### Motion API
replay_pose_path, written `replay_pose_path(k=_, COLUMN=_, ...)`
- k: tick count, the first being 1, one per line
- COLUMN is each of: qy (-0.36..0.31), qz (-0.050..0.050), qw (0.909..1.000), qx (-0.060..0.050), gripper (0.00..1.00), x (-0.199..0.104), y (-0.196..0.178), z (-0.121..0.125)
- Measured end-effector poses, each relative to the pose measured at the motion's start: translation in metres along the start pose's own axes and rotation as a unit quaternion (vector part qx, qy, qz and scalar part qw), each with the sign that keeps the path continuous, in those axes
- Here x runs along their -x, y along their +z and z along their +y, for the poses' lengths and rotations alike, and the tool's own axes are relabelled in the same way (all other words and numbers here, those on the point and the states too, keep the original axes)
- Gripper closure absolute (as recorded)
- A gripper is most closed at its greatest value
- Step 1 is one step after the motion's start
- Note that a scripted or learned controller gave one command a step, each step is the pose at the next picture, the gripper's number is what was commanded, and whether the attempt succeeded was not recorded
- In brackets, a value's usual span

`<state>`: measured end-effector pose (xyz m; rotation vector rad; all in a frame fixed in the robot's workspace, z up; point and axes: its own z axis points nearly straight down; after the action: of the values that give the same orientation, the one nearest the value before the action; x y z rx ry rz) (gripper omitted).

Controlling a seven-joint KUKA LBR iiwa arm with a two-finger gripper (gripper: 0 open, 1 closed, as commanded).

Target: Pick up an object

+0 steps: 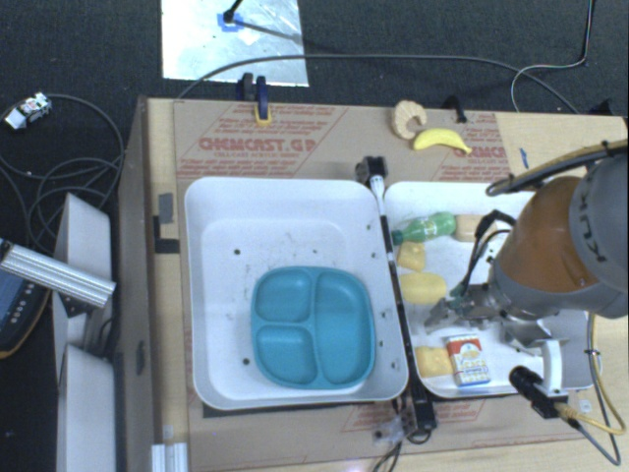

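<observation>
Dark carpet floor (413,13), cardboard-topped bench (295,131)

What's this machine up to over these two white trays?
A grey and orange robot arm reaches in over the right bin, its gripper down among the items there: a green bottle, some yellow pieces and a small red and white box. Nothing is visibly held between its fingers. The left bin holds a blue divided plate. A banana lies on the bench behind the bins.
</observation>
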<state>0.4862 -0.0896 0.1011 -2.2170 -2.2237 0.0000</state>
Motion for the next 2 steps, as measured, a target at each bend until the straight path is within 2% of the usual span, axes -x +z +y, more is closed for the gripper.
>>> replay_pose_path(k=1, qy=0.001, qz=-0.001, qw=1.0000, qx=0.001, gripper=0.00, x=0.035, y=0.017, z=0.000)
replay_pose_path(k=2, qy=0.000, qz=-0.001, qw=1.0000, qx=0.002, gripper=0.00, x=0.048, y=0.016, z=0.061)
